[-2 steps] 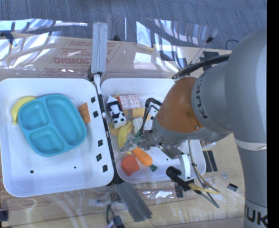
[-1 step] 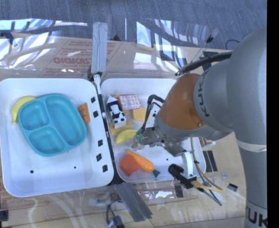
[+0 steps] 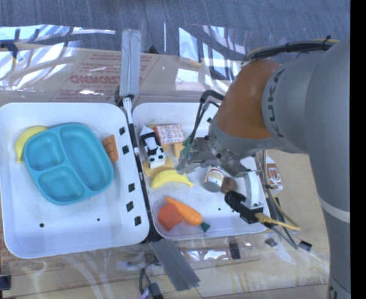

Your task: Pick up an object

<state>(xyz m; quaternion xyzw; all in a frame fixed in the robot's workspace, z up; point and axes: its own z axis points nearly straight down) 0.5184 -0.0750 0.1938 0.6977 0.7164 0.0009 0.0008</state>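
The smooth yellow plastic banana (image 3: pixel 171 179) lies curved in the right white bin (image 3: pixel 189 232), beside a shiny orange carrot (image 3: pixel 186 211). The grey arm's gripper (image 3: pixel 187 159) reaches down just above the banana; whether it pinches anything, I cannot tell.

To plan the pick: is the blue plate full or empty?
Empty: all three compartments of the blue plate show bare blue.
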